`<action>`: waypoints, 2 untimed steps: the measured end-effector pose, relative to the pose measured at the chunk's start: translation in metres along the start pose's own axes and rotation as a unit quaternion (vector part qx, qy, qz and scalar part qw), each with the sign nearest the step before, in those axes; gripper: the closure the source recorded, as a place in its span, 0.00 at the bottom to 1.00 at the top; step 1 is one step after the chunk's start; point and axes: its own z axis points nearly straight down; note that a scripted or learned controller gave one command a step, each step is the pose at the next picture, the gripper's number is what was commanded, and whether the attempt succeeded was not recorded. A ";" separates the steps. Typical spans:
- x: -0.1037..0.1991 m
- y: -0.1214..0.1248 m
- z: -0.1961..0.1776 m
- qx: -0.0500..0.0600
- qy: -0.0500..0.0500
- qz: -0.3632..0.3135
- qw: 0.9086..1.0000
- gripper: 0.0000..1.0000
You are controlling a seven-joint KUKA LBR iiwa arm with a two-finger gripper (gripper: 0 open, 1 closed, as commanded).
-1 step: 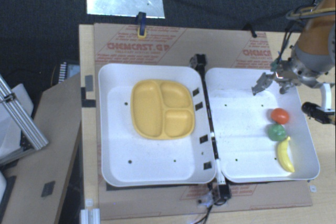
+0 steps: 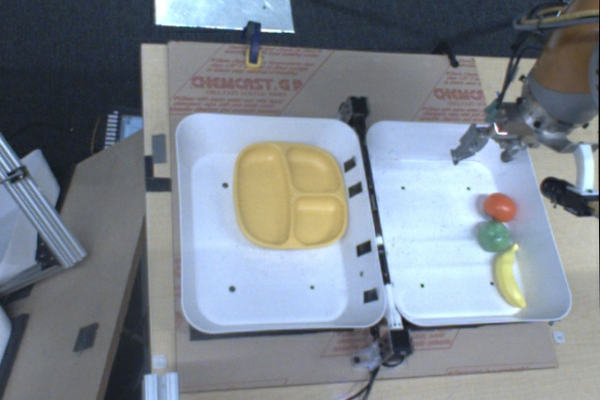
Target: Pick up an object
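Note:
In the right bin, three toy foods lie in a row along the right wall: a red-orange tomato, below it a green round piece, then a yellow banana. My gripper hangs over the bin's far right corner, above and slightly left of the tomato and apart from it. Its two fingers are spread open with nothing between them.
The left bin holds a yellow divided plate at its middle. A black divider strip runs between the bins. Cardboard lies under both bins.

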 end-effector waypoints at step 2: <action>0.000 -0.002 0.093 0.001 0.000 0.001 1.000 0.00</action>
